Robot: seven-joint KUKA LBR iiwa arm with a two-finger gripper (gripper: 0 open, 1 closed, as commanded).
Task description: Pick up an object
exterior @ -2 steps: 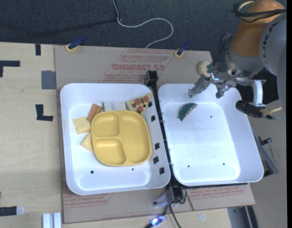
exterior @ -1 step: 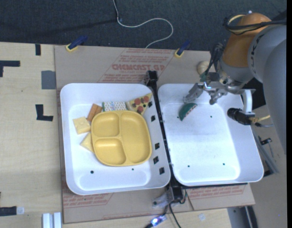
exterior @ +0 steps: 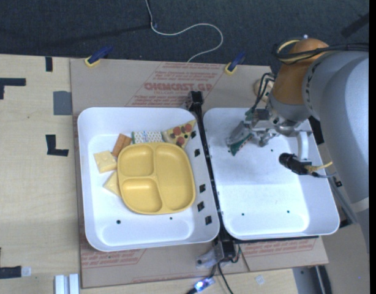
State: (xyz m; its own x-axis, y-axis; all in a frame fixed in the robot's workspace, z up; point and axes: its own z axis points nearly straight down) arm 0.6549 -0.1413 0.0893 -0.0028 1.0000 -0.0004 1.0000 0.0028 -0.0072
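Two white bins sit side by side on a cardboard sheet (exterior: 176, 84), and I reach in from the right over the right bin (exterior: 267, 213). The left bin (exterior: 93, 225) is the crowded one: a yellow divided plate (exterior: 156, 177) fills most of its middle, tilted a little, with three compartments facing up. Tucked around the plate's upper and left edges are smaller pieces: a pale yellow square (exterior: 105, 161) and an orange-brown piece (exterior: 120, 144) to its left, a patterned flat piece (exterior: 146, 136) along its top, and a slice-shaped piece with coloured spots (exterior: 182, 132) at its upper right, close to the divider between the bins. Several of these lie partly under or against the plate, so the plate crowds them. A black cable (exterior: 301, 163) from my wrist hangs over the right bin's upper right part. My gripper (exterior: 237, 144) is low over the upper left part of the right bin, pointing toward the divider, with something green at its tip; I cannot tell how far apart it stands or whether that green bit is a held thing or part of me. The objects I could pick up all lie across the divider, to my gripper's left, the spotted slice being nearest and the plate just beyond and below it.
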